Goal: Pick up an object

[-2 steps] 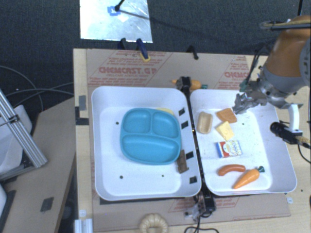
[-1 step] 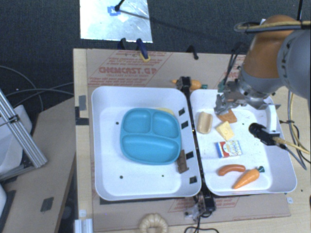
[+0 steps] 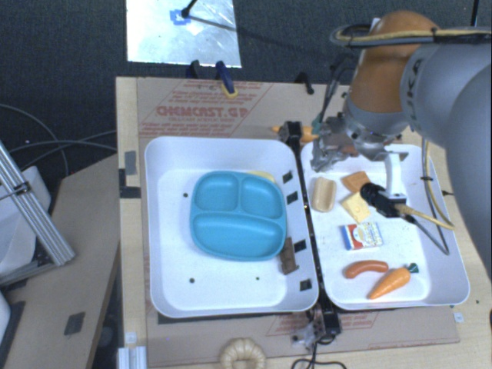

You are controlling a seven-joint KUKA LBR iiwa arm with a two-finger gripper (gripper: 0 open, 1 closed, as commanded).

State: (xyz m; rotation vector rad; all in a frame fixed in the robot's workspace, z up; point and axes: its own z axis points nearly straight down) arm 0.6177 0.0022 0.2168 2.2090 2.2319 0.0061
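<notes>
Item: grey two-finger gripper (image 3: 329, 154), seen at upper right of the frame, above the far left corner of the right white shallow bin (image 3: 450, 279). State of grip cannot be told; nothing is seen held.

Contents, right bin: pale tan bread-shaped piece (image 3: 324, 194), just below the gripper; orange wedge (image 3: 355, 181); yellow cheese-like block (image 3: 356, 207); small white-and-blue carton (image 3: 362, 236); reddish sausage (image 3: 366, 268); orange carrot (image 3: 389, 281).

Contents, left white bin (image 3: 165, 283): blue divided plastic plate (image 3: 237, 215); brown stick-shaped piece (image 3: 288, 257) by the divider.

Risk, judged: the nearest pieces are crowded together near the bin wall, so a descent could be blocked by the rim, or a neighbour nudged and the piece pushed aside rather than caught.
</notes>
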